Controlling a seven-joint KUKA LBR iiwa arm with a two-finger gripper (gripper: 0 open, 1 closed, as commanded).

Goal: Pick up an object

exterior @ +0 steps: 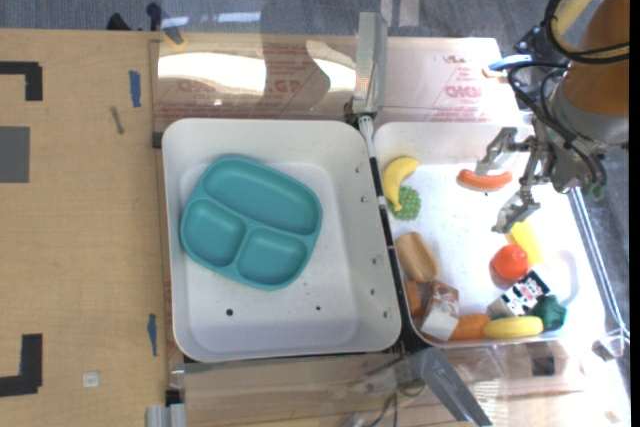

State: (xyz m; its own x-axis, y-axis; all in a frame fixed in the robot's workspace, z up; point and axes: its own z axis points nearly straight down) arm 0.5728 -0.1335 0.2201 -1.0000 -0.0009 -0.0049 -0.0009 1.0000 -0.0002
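From the camera above the tabletop [70, 215], two shallow white bins sat side by side. The left bin [200, 315] carried a teal divided plate [250, 221] with three compartments, lying a little toward the bin's far-left part. The right bin [450, 245] held all the toy food. A yellow banana [399, 175] curved near its left wall, with a green bunch of grapes [407, 203] touching its lower end. Below those lay a brown bread roll [417, 256], and further down a small wrapped piece [438, 315] beside an orange carrot [466, 326] along the near wall.

The arm came in from the right, its orange band [600, 30] high at the frame's edge. The claw [518, 177] hung over the right bin's far-right part, its two fingers spread apart with nothing between them — one finger [496, 151] stood just above a red-orange sausage [484, 179], the other [517, 210] reached down toward a small yellow piece [524, 241]. Whether either finger touched anything I could not tell.

Below the yellow piece sat a red tomato [509, 261], then a black-and-white patterned item [525, 292] — and against the near-right corner a yellow lemon-like shape [513, 325] next to something dark green [552, 313].
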